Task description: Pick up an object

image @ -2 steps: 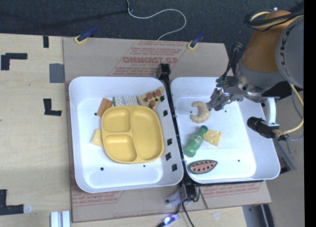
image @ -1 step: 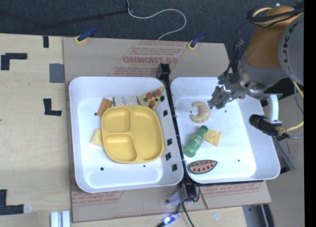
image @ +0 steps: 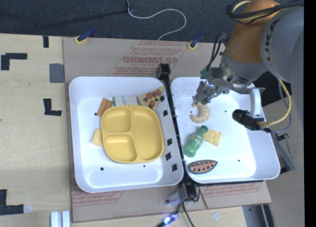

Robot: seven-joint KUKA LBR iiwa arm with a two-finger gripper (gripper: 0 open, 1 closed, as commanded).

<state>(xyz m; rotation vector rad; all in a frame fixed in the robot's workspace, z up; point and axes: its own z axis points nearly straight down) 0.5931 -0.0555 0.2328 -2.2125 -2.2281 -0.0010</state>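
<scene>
My gripper hangs over the back left part of the right bin, open, with nothing between its fingers. Its tips are just above and behind a beige, curled croissant-like piece lying on the bin floor. In front of that piece lie a green toy bottle and a yellow cheese wedge, the two touching. A watermelon slice rests near the bin's front edge.
The left bin holds a yellow divided plate, with an orange piece, a pizza slice and a pale yellow wedge around it. A black part of the arm juts over the right bin. The divider runs between the bins.
</scene>
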